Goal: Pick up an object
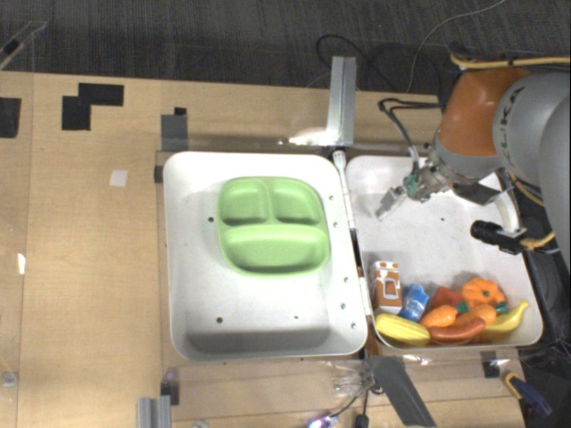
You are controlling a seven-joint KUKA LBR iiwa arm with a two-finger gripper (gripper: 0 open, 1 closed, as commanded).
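While the left bin (187,239) holds a green divided plate (270,224) lying flat near its middle, the right bin (446,230) carries everything else — the arm and a cluster of toy food. Along the right bin's near edge, from left to right, sit a small brown-and-white carton (386,284) standing upright, a yellow banana (401,330) lying just in front of it, a blue item (415,302) touching the carton's right side, then a red-and-orange heap of toy vegetables (459,315) with an orange pumpkin-like piece (483,292) on top and a second yellow piece (510,317) at the far right. The hand (393,200) hangs over the bare far-left part of the right bin, well apart from that cluster, which lies nearer the camera and to its right. Nothing shows between its fingers — how far they stand apart I cannot tell. Behind it the grey arm (526,132) with its orange band (471,119) reaches in from the right, above the wooden counter (80,266).
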